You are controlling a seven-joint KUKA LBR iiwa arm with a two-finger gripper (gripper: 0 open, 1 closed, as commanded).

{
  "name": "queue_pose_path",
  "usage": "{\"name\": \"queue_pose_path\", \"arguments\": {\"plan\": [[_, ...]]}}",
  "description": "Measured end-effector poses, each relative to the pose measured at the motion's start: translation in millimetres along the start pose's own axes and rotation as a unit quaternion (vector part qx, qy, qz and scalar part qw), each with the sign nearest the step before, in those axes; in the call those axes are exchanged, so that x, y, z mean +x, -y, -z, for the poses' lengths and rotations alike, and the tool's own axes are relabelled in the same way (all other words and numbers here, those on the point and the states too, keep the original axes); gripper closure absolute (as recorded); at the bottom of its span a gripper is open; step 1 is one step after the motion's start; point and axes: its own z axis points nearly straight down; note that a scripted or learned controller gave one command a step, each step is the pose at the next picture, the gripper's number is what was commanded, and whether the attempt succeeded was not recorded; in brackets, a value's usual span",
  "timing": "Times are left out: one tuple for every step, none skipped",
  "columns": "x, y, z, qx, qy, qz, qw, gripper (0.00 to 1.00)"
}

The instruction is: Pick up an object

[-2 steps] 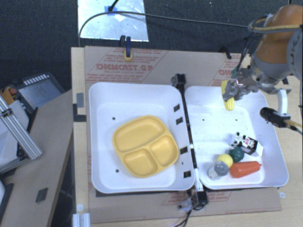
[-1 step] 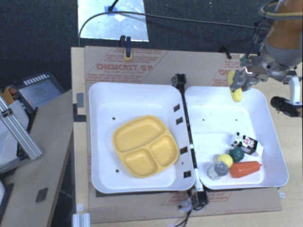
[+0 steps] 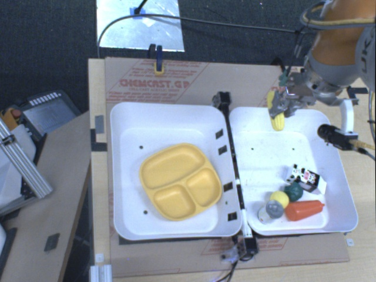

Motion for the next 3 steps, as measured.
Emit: {"name": "queue_pose_path", "arguments": {"plan": [[50,18,-18,0.001,0.000,0.001,1.0000,1.00],[104,19,-25,0.000,0.000,0.000,1.0000,1.00],[158,29,-24,0.000,-0.001,0.001,1.0000,1.00]]}}
